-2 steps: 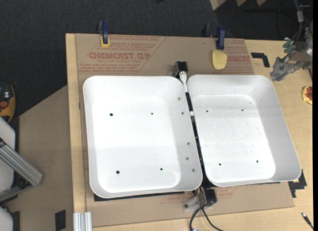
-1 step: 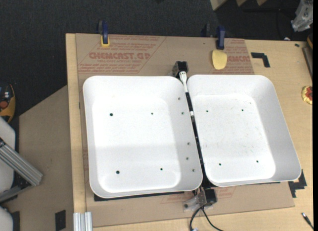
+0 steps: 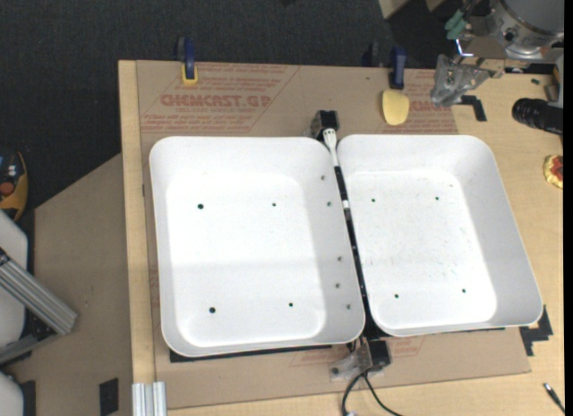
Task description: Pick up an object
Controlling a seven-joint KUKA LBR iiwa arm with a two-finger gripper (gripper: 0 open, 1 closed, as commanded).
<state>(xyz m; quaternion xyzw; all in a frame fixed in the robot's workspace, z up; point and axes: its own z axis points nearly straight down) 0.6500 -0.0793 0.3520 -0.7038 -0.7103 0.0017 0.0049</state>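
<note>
The one loose thing to pick is a small pale yellow object (image 3: 395,106), lying on the counter (image 3: 242,92) near its far edge, just beyond the far left corner of the right bin (image 3: 515,253) and outside both bins; the left bin (image 3: 166,253) is further off. It is rounded at the top and a little narrower below, with a smooth matte look, and seems to lie flat on the brown board. By its look it is probably light and perhaps soft, like foam or rubber, though the material cannot be told for certain; a low, rounded shape may slide or squirt out if pinched high. The best hold is likely across its narrow width, low down, with the jaws straddling its two long sides. The gripper (image 3: 452,83) hangs just to the right of the object, over the same far edge and apart from it, with nothing between its jaws; whether they stand wide or narrow I cannot tell from here.
</note>
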